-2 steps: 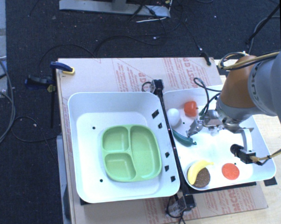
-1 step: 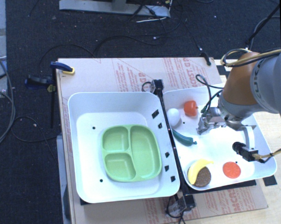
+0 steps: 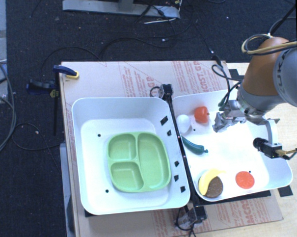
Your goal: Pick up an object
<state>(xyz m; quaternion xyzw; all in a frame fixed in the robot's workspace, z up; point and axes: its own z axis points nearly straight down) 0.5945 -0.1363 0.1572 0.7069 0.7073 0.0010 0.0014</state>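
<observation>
- Gripper [image 3: 222, 123] hangs over the right-hand bin [image 3: 283, 171], near its far wall. Whether it is wide or narrow I cannot tell from above; nothing visible in its grasp.
- Well to its left, in the other bin [image 3: 85, 143]: a pale green divided plate [image 3: 139, 161], three compartments, smooth moulded plastic, rounded corners. Broad and flat, so a poor candidate.
- Just to its left: a small white rounded object [image 3: 182, 122] against the bin wall, then a red-orange tomato-like ball [image 3: 201, 114], glossy. The ball is the closest target; judged best pick.
- Step advice: centre above the ball, descend straight, close across its widest part. A smooth round surface may squirt out if gripped off-centre.
- Nearer the camera and to its left: a teal curved piece [image 3: 194, 145], slim and tapered.
- Further toward the camera: a yellow-and-brown rounded item [image 3: 211, 183], speckled brown face, and, about level with the gripper left to right, a flat red disc [image 3: 245, 179], too low to pinch easily.
</observation>
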